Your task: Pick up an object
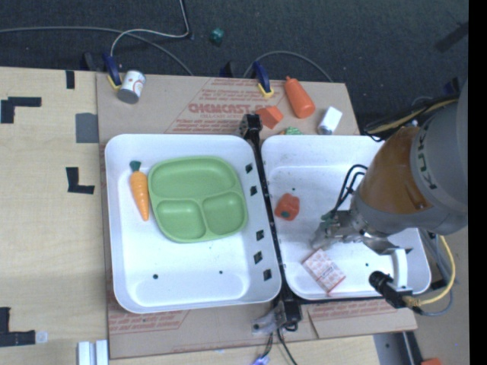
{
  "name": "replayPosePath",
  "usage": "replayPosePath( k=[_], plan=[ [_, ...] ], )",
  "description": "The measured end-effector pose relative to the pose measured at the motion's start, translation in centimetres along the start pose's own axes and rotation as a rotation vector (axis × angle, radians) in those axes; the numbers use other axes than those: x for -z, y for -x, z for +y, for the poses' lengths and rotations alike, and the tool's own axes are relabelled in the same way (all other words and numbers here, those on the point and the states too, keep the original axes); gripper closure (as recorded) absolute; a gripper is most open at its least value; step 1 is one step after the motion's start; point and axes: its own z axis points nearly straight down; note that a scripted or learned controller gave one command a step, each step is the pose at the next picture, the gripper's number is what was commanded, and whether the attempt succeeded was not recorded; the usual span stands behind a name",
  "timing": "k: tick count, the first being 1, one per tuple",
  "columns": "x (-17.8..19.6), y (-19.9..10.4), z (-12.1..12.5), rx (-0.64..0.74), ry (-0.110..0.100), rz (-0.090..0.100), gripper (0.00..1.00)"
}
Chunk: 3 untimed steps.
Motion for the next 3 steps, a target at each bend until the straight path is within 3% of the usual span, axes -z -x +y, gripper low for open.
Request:
replayPosePath(
  k=[1, 2, 3],
  plan=[
    [0.0, 0.0, 0.0, 0.000, 0.000, 0.000, 0.00],
    [-1.0, -2.0, -1.1, -0.001, 0.000, -0.003, 0.00],
    [0.0, -2.0, -1.0, -0.001, 0.000, -0.001, 1.00]
  ],
)
